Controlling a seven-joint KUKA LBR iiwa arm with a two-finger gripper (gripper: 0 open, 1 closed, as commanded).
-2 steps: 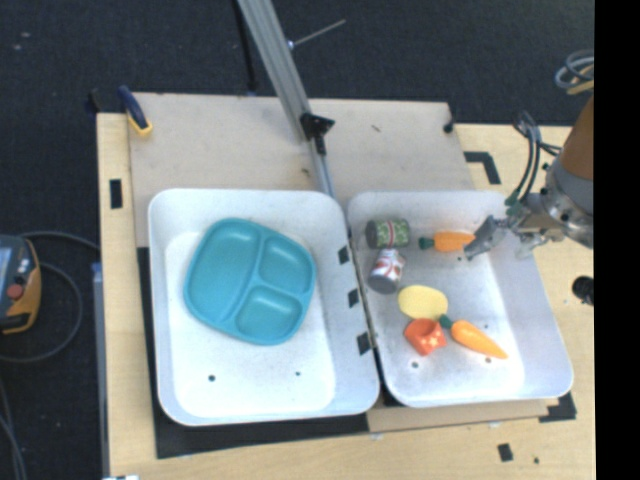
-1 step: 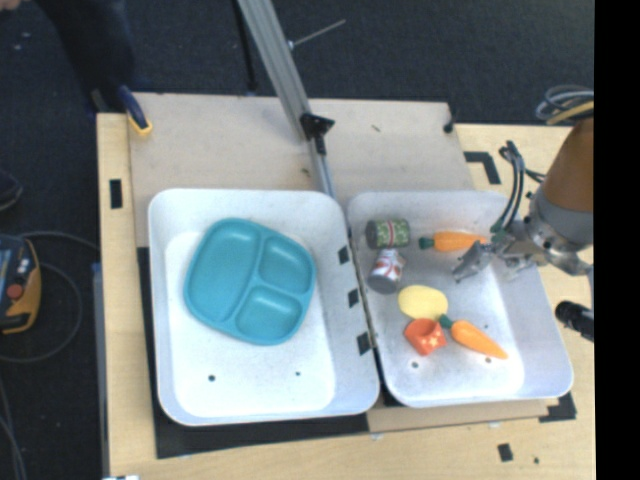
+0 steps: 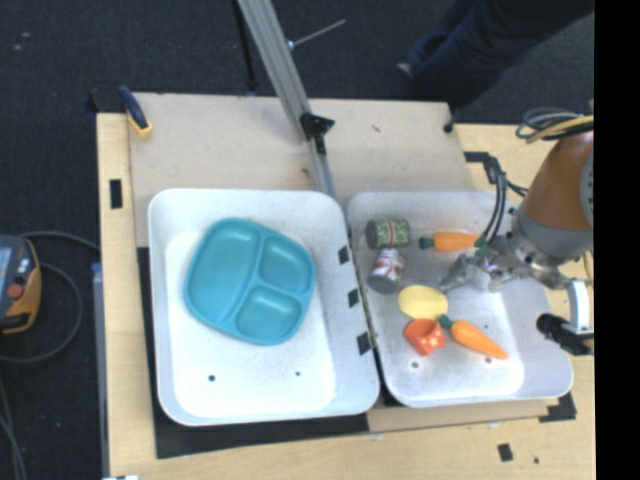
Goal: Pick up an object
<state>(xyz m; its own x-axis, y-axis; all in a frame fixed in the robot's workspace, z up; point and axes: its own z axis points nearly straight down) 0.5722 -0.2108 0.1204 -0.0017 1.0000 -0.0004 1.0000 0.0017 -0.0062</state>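
Hovering low in the right bin [image 3: 520,373], the gripper [image 3: 478,268] is spreading its fingers, gripping nothing. The lemon [image 3: 423,301] is lying just beside them.

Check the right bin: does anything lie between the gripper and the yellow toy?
Nothing visible does. The gripper hovers just right of and above the yellow toy, with bare bin floor between them; the carrot lies below that path.

toys [image 3: 430,308] crowd right bin [image 3: 540,368], front corner clear

Toy veg [image 3: 476,337] & cans [image 3: 388,233] loose in rt bin [image 3: 540,373].
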